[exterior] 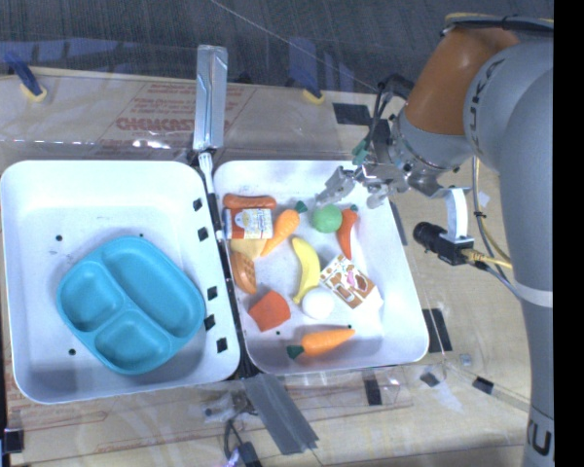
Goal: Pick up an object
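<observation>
The grey arm [496, 115] with its orange band enters from the right and bends over the far right corner of the right bin [409, 319]. Two shallow white bins sit side by side on the bench; the left bin [29, 261] holds one blue divided tray [131, 305] with three compartments, lying at a slant.

The right bin holds the toy food, crowded toward its middle. There are three carrots: one [284, 230] leaning beside the labelled package, one [347, 230] just right of the green ball, and one [323, 341] lying near the front wall. There is one red labelled package [250, 217] at the far left, one yellow banana [307, 266] in the centre, one patterned white box [348, 282] right of it, one red-orange block [270, 310], one white egg shape [317, 305] and one green ball [327, 218].

The gripper [347, 188] hangs just above the green ball, its fingers spread apart with nothing between them.
</observation>
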`<state>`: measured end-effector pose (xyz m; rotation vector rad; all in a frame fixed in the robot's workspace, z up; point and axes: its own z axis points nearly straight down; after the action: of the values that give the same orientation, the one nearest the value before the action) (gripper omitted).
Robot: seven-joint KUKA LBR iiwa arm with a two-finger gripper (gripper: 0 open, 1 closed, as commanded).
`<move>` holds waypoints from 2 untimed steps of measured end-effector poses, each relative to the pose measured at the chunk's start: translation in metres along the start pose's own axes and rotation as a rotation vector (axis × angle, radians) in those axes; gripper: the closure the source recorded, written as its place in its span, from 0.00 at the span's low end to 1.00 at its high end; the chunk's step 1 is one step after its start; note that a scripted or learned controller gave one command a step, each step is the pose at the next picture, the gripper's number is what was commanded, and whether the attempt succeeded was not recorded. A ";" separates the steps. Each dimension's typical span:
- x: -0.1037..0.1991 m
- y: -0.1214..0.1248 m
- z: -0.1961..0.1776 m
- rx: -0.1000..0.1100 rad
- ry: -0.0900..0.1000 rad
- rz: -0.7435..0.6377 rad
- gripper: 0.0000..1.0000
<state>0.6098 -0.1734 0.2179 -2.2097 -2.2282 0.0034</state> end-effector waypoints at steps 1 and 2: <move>0.054 0.012 0.127 -0.001 0.000 0.060 0.00; 0.016 -0.035 0.048 -0.007 -0.003 -0.049 0.00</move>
<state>0.5748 -0.1577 0.1696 -2.1597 -2.2866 -0.0020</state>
